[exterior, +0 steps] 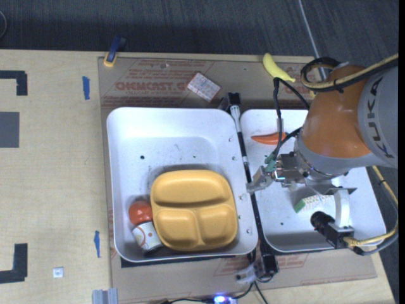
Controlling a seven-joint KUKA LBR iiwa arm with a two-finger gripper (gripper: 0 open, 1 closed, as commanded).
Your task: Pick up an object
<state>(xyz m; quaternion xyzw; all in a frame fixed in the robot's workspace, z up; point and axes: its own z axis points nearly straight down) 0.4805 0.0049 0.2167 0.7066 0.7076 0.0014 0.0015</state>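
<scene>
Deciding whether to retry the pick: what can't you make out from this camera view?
- Gripper: the arm's own wrist covers it; finger state unreadable.
- Right bin: much of its floor lies under the arm.
- Orange item: partly behind the arm, identity unclear.
- Small ball: tucked against the yellow tray, partly hidden.

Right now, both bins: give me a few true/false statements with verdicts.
1. The yellow tray lies in the left bin. True.
2. The orange carrot-like piece is in the left bin. False: it lies in the right bin, near its far edge.
3. A small orange and white thing sits beside the yellow tray, on its left in the view. True.
4. The yellow tray is upside down. False: its compartments face up.
5. The arm is over the left bin. False: it is over the right bin.
</scene>
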